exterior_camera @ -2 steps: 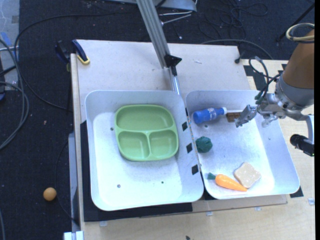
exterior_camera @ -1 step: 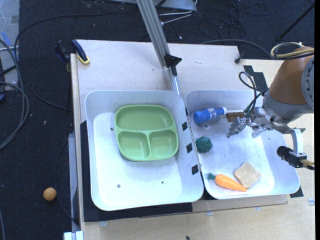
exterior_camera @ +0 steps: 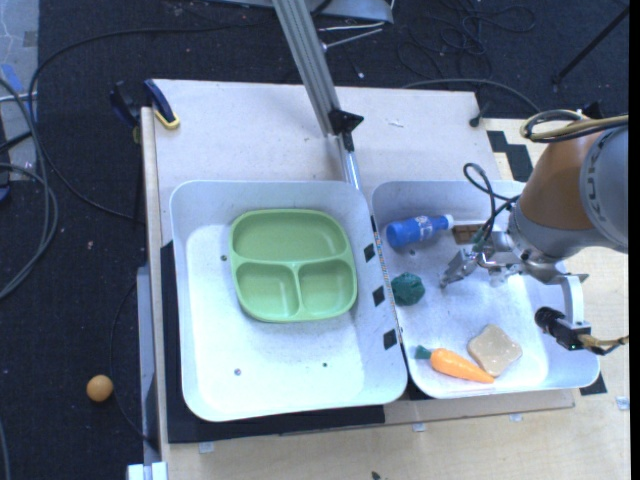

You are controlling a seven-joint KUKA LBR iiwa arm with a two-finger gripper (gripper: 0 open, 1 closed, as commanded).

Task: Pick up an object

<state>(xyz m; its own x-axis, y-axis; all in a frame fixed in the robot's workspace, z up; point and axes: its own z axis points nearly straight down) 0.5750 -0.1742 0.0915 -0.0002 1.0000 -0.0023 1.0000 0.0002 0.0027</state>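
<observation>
Grey gripper [exterior_camera: 462,271] sits low mid right bin [exterior_camera: 560,368], fingers spread, nothing between them. Approach step, I'd say. Nearest target: teal lump [exterior_camera: 407,288] by the bin's left edge; blue bottle [exterior_camera: 417,230] at the far edge. Next: shift left, descend, close.

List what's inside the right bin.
In the right bin: a blue bottle lying down, a dark green lump, a toy carrot and a tan slice. The tool hangs over it; the arm covers the bin's right part.
</observation>
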